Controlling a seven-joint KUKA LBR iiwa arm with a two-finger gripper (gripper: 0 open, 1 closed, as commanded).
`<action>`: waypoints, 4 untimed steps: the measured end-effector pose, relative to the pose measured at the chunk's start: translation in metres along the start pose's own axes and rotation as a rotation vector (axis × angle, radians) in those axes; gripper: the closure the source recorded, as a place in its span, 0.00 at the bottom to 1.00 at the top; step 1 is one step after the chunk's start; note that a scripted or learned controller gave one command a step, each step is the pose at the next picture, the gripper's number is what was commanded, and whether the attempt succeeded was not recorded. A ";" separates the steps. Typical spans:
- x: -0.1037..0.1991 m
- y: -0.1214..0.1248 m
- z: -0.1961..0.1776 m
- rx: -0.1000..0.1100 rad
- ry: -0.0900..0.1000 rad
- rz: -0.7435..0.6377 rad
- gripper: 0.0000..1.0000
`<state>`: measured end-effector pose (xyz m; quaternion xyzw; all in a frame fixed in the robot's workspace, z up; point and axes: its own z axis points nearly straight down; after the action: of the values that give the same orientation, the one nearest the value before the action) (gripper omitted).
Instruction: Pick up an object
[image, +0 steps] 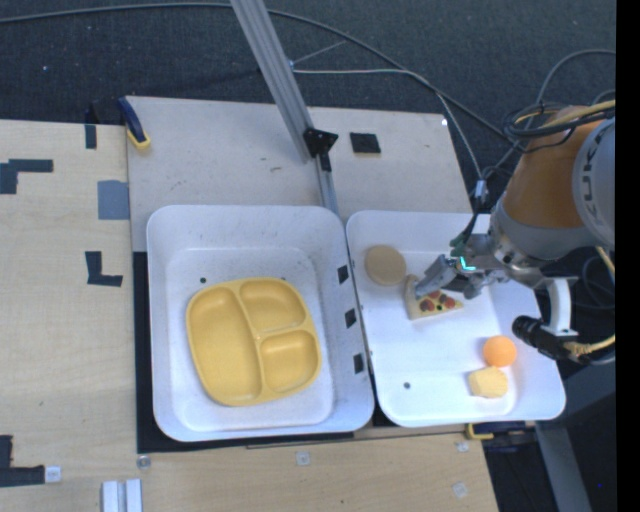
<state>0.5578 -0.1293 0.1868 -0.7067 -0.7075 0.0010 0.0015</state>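
Note:
In the right bin (430, 385) lie a round tan cookie-like disc (384, 265), a pizza-slice toy (436, 302) with red and dark toppings, an orange ball (499, 351) and a pale yellow chunk (488, 383). My gripper (446, 283) reaches in from the right and hangs low right over the pizza slice, its dark fingers (436, 274) pointing down-left at the slice's upper edge. The slice still lies flat on the bin floor. A green light glows on the gripper body.
The left bin (165, 300) holds a yellow divided plate (253, 338). A slanted metal pole (285, 85) rises behind the bins. Cables loop beside the arm at the right. Black tape marks dot the wooden bench at the left.

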 end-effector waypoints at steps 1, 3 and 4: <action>0.000 0.000 0.000 -0.001 0.000 0.000 0.00; 0.002 0.004 0.099 0.000 -0.001 0.000 0.00; 0.002 0.005 0.086 -0.001 -0.002 0.000 1.00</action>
<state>0.5628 -0.1272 0.1009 -0.7065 -0.7077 0.0011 0.0004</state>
